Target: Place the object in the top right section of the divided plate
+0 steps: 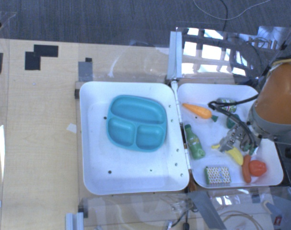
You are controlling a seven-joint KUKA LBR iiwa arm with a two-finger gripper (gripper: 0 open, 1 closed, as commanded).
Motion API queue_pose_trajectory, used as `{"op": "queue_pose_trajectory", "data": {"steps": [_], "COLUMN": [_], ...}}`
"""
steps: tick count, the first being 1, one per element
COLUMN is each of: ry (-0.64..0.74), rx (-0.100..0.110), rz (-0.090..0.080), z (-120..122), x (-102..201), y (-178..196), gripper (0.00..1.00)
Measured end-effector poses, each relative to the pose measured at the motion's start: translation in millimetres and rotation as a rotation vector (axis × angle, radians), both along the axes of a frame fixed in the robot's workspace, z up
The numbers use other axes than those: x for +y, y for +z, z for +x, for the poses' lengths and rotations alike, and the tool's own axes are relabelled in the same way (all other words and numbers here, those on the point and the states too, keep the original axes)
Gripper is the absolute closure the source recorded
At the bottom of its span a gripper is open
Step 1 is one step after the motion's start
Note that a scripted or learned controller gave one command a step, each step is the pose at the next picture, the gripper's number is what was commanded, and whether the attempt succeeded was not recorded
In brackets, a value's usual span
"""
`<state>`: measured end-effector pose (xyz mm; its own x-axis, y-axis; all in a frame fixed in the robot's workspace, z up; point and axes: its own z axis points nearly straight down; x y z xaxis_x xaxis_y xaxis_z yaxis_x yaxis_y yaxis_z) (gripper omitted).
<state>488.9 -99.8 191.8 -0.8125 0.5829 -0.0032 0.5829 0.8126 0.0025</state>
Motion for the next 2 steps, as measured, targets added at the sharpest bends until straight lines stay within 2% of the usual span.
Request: {"op": "queue_pose_trajectory", "data": {"steps": [1,2], "ry": [0.218,0.370], "rx": [0.000,0.000], "rz": [0.000,-0.001], "z": [0,0], "x": [83,127], "y": [-8,-8], "gripper": [1.00,1.00]}}
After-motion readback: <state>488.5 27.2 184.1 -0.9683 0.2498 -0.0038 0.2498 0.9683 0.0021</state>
